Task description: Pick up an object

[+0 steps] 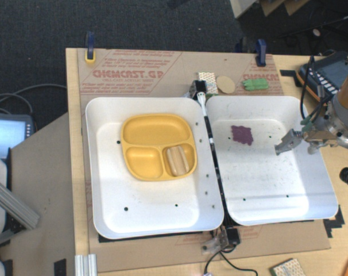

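A small flat purple object [241, 134] lies in the upper left part of the right white bin [312, 203]. My gripper [285, 144] hangs over that bin's right half, a short way right of the purple object and slightly lower, apart from it. The grey arm comes in from the right edge. In the left white bin [105, 200] rests a yellow divided plate [157, 132]. A tan oblong piece [176, 159] sits in the plate's lower right compartment.
Behind the bins, on the cardboard bench top, lie a green object [255, 84] and a round beige disc [225, 84]. Blue clamps [260, 52] grip the bench's far edge. Cables and a dark device [326, 76] sit at the right.
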Controlling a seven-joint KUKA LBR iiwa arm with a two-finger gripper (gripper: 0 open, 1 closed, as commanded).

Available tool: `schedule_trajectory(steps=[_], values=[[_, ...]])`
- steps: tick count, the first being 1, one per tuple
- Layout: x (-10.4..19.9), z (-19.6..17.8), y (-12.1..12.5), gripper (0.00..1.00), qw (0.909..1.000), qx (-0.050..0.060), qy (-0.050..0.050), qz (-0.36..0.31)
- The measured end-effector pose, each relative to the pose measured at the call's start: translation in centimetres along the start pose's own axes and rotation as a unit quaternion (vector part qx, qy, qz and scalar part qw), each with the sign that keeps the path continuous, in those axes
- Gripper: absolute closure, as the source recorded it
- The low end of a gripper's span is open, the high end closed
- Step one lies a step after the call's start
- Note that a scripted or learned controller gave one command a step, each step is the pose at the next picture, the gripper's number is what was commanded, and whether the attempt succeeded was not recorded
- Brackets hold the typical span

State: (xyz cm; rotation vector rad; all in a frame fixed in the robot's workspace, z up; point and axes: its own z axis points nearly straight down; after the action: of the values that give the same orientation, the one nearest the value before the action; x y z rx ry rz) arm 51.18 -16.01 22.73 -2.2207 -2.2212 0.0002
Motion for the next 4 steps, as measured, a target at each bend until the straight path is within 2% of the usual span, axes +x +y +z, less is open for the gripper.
schedule_trajectory(steps=[1,2,3,4], values=[[5.6,11.4,6.9,0.00,1.0000,0.004,0.003,-0.003],[6.3,14.5,10.9,0.00,1.0000,-0.001,0.000,-0.001],[6.2,13.2,10.9,1.00,1.0000,-0.003,-0.001,0.000],[-1.2,8.5,8.0,1.00,1.0000,-0.003,-0.003,0.004]])
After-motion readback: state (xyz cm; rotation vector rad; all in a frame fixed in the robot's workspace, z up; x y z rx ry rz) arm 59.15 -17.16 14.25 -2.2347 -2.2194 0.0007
